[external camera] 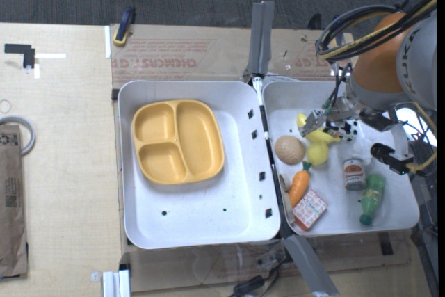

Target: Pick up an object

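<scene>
Arm over the right white bin; gripper low among its contents.

The gripper sits at a yellow banana-shaped toy; whether it is open or closed on anything cannot be told. Just beside lie a yellow lemon-like fruit, a tan egg-shaped object, an orange carrot toy, a small red-labelled can, a green bottle and a red-and-white carton. The left white bin holds a yellow three-compartment plastic plate.

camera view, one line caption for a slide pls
Grey arm's gripper over yellow toy fruit in the right white bin; yellow divided plate in the left.
</scene>
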Robot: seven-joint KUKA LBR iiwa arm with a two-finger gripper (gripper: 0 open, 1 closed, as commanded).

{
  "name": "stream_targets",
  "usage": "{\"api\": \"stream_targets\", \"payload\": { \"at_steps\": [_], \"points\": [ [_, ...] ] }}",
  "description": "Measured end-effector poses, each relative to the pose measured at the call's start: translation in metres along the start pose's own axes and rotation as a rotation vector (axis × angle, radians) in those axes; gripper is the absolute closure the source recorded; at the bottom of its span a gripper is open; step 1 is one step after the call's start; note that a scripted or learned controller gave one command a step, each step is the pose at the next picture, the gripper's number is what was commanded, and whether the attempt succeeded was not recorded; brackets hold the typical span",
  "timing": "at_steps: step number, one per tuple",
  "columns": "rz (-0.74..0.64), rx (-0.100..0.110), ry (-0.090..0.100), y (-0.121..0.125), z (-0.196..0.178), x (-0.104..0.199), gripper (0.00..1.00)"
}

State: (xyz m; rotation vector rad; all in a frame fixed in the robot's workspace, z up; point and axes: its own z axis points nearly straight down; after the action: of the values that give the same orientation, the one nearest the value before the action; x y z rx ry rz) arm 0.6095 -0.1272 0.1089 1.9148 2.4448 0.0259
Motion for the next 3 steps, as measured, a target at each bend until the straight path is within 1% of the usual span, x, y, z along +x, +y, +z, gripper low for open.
{"api": "stream_targets", "payload": {
  "at_steps": [1, 2, 3],
  "points": [
    [0.003, 0.004, 0.007, 0.002, 0.001, -0.005, 0.00],
    [-0.049, 0.000, -0.006, -0.007, -0.001, 0.020, 0.00],
    [-0.004, 0.002, 0.005, -0.006, 0.000, -0.009, 0.00]
  ]
}}
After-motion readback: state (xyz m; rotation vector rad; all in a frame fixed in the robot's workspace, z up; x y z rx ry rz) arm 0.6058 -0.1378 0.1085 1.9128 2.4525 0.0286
